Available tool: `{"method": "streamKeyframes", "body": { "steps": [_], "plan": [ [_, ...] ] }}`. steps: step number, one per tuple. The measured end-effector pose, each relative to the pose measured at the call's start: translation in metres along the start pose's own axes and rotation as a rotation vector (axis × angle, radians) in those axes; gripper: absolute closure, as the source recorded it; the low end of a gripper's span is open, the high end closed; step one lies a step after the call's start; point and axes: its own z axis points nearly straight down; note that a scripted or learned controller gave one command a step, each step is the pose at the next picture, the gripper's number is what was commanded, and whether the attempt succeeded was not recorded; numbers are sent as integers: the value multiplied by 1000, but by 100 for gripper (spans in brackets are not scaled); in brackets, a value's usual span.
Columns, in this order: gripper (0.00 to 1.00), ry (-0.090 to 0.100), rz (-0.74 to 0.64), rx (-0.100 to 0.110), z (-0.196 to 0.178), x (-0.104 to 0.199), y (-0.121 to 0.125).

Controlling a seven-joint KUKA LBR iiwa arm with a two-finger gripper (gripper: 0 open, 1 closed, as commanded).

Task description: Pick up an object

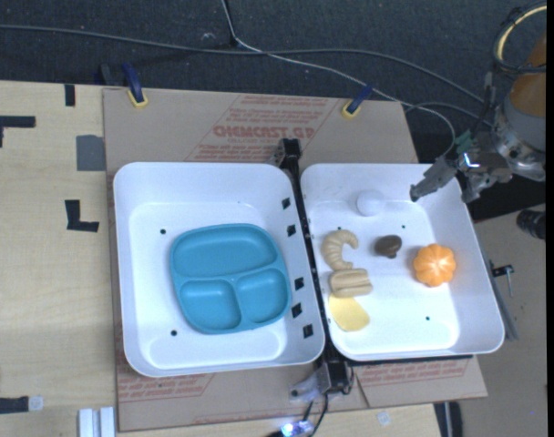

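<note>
The right bin (473,330) holds several small objects. A pale round piece (370,205) lies near its far wall. Below it sit a beige croissant (341,244), a small brown lump (387,245) and an orange fruit (434,265). A tan bun (350,283) and a flat yellow piece (350,315) lie near the divider. My gripper (450,183) hangs over the bin's far right corner, above and right of the pale piece. Its fingers are open, with nothing between them.
The left bin (136,208) carries a blue divided plate (230,276). Both bins rest on a cardboard sheet (259,126) held by clamps. Black cables (259,48) run across the dark surface behind.
</note>
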Motion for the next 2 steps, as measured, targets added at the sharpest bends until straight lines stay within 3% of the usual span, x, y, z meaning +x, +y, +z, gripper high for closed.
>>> {"method": "streamKeyframes", "body": {
  "steps": [2],
  "plan": [
    [0, 1, 0, 5, 120, 17, 2]
  ]
}}
